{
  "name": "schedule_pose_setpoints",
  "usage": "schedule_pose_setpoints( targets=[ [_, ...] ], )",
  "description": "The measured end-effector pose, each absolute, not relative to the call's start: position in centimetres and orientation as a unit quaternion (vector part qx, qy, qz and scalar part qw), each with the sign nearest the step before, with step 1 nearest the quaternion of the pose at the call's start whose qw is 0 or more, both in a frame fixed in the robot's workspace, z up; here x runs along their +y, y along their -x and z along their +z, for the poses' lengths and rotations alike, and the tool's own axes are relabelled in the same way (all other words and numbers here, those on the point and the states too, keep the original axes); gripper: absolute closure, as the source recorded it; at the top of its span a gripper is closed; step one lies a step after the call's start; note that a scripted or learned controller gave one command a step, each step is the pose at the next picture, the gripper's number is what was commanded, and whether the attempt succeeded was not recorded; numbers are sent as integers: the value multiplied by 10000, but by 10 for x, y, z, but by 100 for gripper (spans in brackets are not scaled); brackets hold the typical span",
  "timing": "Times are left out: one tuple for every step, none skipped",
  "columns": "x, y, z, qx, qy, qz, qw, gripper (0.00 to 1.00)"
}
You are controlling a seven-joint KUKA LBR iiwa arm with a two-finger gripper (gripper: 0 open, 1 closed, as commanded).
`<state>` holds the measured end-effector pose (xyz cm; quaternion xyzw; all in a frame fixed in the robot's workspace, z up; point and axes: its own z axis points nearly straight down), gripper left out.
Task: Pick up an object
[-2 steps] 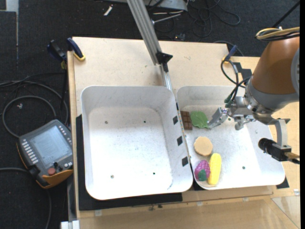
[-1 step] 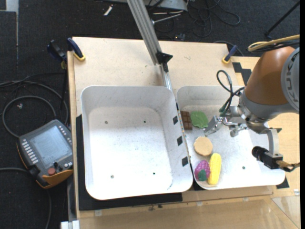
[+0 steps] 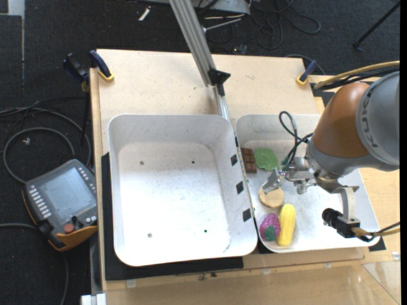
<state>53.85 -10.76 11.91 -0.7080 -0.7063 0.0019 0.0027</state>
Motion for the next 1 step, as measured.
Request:
schedule_pose_setpoints(
  targets=[
    [-107,-540,133,-7066,7076,-3,0,100]
  ],
)
